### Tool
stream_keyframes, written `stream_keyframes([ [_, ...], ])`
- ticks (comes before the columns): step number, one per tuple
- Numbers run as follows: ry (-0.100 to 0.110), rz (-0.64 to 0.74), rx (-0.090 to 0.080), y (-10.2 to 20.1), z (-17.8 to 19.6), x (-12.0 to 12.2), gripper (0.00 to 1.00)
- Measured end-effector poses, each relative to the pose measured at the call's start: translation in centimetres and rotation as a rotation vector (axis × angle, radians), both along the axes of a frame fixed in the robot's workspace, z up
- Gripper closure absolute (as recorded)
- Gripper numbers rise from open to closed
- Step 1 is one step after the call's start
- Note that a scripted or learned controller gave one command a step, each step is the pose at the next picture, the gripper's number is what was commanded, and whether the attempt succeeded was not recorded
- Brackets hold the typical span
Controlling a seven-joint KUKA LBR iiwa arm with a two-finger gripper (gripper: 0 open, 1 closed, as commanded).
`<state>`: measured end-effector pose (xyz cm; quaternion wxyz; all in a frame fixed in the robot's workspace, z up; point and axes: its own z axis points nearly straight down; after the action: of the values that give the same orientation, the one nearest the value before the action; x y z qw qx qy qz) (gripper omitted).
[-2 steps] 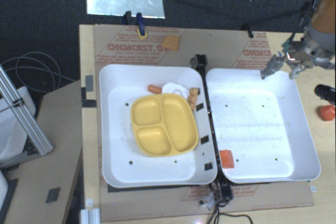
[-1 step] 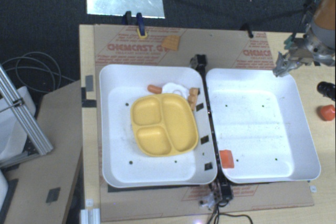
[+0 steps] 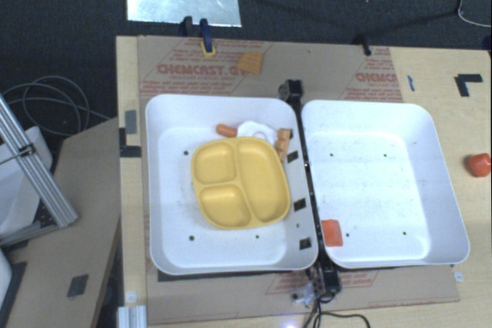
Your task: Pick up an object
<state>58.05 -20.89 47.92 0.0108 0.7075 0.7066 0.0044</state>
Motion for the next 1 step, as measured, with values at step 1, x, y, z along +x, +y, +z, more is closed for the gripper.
stream_keyframes([
  [1,0.018,0.004,0.007,0.25,-1.17,0.12,0.00],
])
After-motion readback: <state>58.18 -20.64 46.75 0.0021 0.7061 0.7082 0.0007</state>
